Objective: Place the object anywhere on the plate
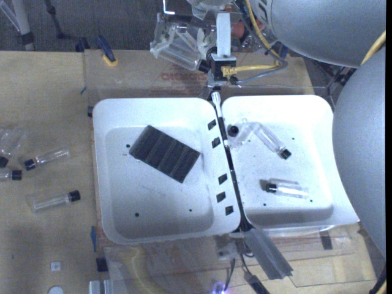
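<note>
Gripper (184, 45), open or closed I couldn't tell, hung beyond the bins (153, 103); nearest vial (267, 139) lay toward the camera and right, slanting, and the dark plate (165, 154) toward the camera and left

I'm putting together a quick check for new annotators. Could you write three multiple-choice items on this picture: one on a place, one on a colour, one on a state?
1. Where does the dark ridged plate lie?
A. in the left bin
B. in the other bin
C. on the bench outside

2. What colour is the cap of the vial nearest the right bin's front wall?
A. red
B. black
C. white

3. How does that vial rest?
A. standing upright
B. lying on its side
C. propped on the plate

Answers: 1 A, the plate sits flat on the left bin's floor. 2 B, the vial's capped end is black. 3 B, its clear body lies along the right bin's floor.
</note>
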Motion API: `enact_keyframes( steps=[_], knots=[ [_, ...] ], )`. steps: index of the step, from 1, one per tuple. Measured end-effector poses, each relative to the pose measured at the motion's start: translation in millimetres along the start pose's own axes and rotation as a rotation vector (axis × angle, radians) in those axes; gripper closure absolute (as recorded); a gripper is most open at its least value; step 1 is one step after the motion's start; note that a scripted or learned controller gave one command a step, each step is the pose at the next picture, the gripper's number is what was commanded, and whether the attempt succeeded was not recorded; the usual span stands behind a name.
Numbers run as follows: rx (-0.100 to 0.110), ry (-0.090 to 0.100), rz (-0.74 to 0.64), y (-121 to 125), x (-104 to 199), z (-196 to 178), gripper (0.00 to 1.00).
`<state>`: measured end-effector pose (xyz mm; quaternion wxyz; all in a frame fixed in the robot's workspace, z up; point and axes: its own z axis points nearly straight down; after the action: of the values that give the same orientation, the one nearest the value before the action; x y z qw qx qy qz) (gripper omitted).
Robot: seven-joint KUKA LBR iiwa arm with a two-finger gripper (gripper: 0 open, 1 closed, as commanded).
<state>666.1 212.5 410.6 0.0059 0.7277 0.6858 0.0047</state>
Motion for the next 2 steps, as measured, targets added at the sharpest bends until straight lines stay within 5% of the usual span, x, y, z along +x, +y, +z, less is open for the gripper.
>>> enact_keyframes(
  steps=[2],
  knots=[
    [-0.007,-0.001,-0.006,-0.2,4.3,-19.8,1.0]
  ],
)
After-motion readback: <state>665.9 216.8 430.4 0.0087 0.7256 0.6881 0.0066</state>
